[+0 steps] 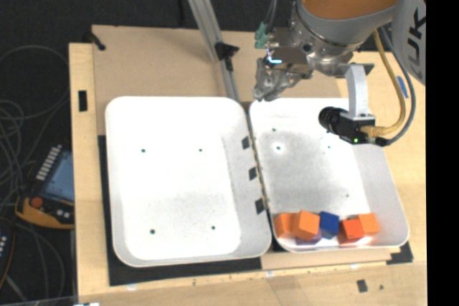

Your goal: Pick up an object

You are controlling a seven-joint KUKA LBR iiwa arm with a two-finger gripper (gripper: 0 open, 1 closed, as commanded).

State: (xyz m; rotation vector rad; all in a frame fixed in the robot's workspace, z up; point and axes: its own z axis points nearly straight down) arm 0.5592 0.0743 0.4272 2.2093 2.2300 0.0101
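Orange blocks [301, 224] and one blue block [329, 222] crowd the right bin's [380, 175] near edge. We see the gripper [270, 91] at its far-left corner, well apart from them; how wide it stands, we cannot tell.

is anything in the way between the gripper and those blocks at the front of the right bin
Nothing visible. The gripper sits at the right bin's far edge, and the blocks are lined along its near wall. Bare bin floor lies between them.
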